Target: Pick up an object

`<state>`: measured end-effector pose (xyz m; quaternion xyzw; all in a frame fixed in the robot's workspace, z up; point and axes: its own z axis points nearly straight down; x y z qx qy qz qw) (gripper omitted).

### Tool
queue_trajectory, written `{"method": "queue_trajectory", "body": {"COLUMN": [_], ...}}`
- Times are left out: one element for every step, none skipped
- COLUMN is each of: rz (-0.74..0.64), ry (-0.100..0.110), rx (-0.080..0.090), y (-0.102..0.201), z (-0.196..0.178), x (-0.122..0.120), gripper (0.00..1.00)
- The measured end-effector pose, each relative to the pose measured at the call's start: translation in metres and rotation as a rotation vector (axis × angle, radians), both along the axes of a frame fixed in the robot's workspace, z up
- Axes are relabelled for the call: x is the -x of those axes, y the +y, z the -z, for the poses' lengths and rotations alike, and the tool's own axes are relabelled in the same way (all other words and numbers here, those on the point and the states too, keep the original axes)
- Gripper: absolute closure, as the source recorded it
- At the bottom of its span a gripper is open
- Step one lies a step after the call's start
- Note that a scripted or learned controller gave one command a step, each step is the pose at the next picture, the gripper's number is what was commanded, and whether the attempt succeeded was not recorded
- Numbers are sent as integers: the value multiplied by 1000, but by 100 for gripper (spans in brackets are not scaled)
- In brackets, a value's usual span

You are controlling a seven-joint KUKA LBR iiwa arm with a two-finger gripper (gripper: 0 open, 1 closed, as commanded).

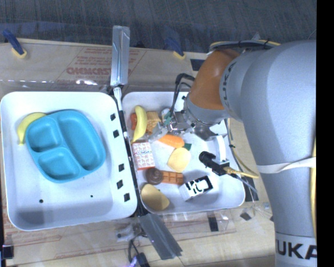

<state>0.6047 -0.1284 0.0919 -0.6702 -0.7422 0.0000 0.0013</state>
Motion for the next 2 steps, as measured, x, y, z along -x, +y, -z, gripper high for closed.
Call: {"method": "queue_trajectory", "body": {"rz": [-3, 71], "ry": [2, -8], "rx": [0, -1], "y": [0, 105], "z": [-10, -161], "x": [0, 23], "gripper": [100, 100]}}
